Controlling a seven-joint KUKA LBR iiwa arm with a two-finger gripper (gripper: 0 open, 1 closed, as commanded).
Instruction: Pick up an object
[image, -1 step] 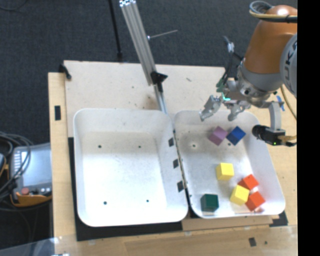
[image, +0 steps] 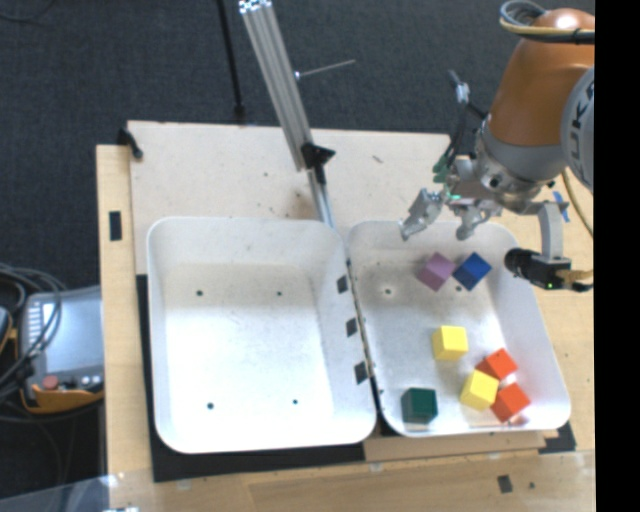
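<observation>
Dark grey carpet surrounds a pale wooden bench (image: 200, 165), on which two shallow white bins are set side by side. At the top right, the grey arm (image: 540, 95) with its orange band is seen reaching in, its wrist bent downward over the far edge of the right bin (image: 545, 345). The gripper (image: 440, 218) is held above that bin's far end, its two fingers (image: 418, 215) spread apart, and nothing is pinched between them.

Just below the gripper, a purple block (image: 435, 271) and a blue block (image: 472, 270) are found side by side. Nearer the middle lies a yellow block (image: 450, 342). At the near right, a second yellow block (image: 479, 389) is pressed between two orange blocks (image: 505, 385). A dark green block (image: 419, 405) sits at the near edge. The left bin (image: 250, 335) is seen alongside.
</observation>
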